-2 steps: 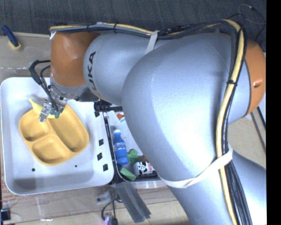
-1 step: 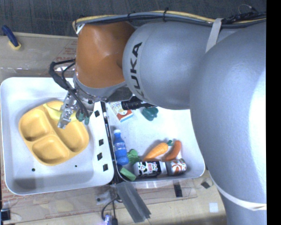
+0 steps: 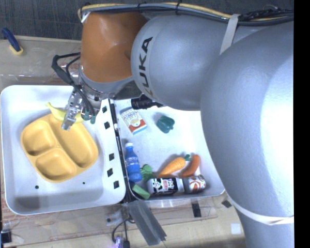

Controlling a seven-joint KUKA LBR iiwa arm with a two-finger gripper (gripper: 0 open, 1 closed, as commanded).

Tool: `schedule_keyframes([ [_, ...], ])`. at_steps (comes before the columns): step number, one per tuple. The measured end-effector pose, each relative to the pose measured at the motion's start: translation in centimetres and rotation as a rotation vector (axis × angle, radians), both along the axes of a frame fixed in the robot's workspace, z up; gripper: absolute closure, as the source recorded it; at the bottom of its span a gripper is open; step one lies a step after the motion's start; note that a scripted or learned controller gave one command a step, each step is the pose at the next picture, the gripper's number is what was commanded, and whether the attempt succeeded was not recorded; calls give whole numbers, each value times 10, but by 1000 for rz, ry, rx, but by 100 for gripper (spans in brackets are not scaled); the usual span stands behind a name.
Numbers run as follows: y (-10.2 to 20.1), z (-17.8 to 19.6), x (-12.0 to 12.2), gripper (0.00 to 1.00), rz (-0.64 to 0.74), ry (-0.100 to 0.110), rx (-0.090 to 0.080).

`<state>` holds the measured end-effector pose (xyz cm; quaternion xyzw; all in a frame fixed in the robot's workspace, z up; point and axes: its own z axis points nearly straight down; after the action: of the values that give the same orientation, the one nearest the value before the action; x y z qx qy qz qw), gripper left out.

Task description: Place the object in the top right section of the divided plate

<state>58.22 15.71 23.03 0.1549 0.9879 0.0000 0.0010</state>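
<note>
Wooden surface [image 3: 36, 50] with the two white bins side by side, dark floor behind, and my arm hogging most of the right half of the shot. Left bin [image 3: 20, 195] has the yellow divided plate [image 3: 59, 149] sitting at a slant, three sections, nothing lying in them as far as I can see. The claw [image 3: 72, 112] hangs right over the plate's upper right edge, which makes sense since that's the section I'm meant to drop into. There's a yellow thing, looks like a banana [image 3: 56, 111], poking out just left of the claw at the rim. I'd guess that's the object, but I honestly can't tell if it's pinched or just lying there, and I can't tell how the claw is set either.

Right bin [image 3: 188, 138] has the leftovers: small carton [image 3: 134, 122], green pepper [image 3: 165, 123], blue bottle [image 3: 132, 161], carrot [image 3: 173, 165], a couple of cans [image 3: 175, 185] along the bottom. All well apart from the plate, so nothing in the way.
</note>
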Motion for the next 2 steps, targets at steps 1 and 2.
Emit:
schedule_keyframes([
  [1,2,10,0,100,5,-3,1],
  [2,3,21,1,100,10,-6,2],
])
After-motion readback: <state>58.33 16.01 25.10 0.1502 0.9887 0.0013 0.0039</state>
